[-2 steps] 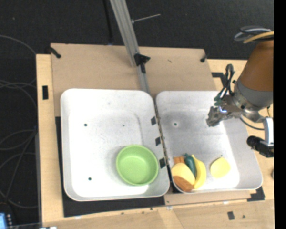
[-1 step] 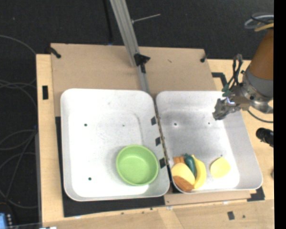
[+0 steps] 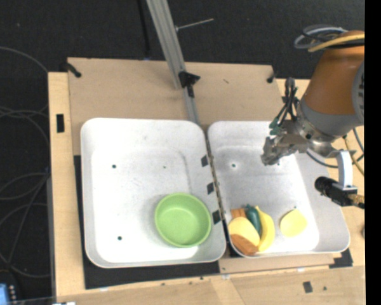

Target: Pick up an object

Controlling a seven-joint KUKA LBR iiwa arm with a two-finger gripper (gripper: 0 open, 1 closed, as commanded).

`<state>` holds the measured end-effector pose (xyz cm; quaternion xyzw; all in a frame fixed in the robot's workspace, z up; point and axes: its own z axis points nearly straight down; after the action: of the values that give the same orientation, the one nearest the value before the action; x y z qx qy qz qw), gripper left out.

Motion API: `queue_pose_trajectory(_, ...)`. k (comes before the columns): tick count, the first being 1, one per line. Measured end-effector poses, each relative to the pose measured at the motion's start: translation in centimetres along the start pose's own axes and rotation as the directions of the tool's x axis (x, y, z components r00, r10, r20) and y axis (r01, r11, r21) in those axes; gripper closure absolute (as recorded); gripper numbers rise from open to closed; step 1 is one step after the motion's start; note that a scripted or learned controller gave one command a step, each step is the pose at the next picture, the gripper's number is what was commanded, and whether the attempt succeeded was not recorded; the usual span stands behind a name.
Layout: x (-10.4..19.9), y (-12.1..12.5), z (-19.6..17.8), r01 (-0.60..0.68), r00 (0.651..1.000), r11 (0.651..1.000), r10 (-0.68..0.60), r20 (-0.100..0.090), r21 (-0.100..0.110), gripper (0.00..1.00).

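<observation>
Your desk (image 3: 133, 94) is a tan board on a dark floor, w/ loose cables off at 9 o'clock and a grey metal pole (image 3: 168, 37) slanting in from 12. Two white bins sit side by side on it. In the left bin (image 3: 114, 151) you've got one green bowl (image 3: 183, 219), upright, down near that bin's 5 o'clock corner.

The right bin (image 3: 254, 138) has a cluster at its 7 o'clock corner: a banana (image 3: 265, 227), a dark green piece (image 3: 253, 217) lying against it, and an orange-brown rounded item (image 3: 244, 240), all touching. A yellow lemon-like fruit (image 3: 293, 223) lies just beside them, toward 5 o'clock, apart from the pile.

The arm (image 3: 333, 88) comes in from 3 o'clock; the pincer (image 3: 274, 152) hangs over the right bin's upper half, well apart from the fruit. You can't tell from here how wide it's open; nothing visible in it.
</observation>
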<state>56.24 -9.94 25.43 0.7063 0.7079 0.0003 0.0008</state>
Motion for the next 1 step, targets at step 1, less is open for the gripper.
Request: queue_pose_trajectory(1,4.71,-0.88,1.22,0.000,1.000,1.000,0.000,0.000,0.000,1.00)
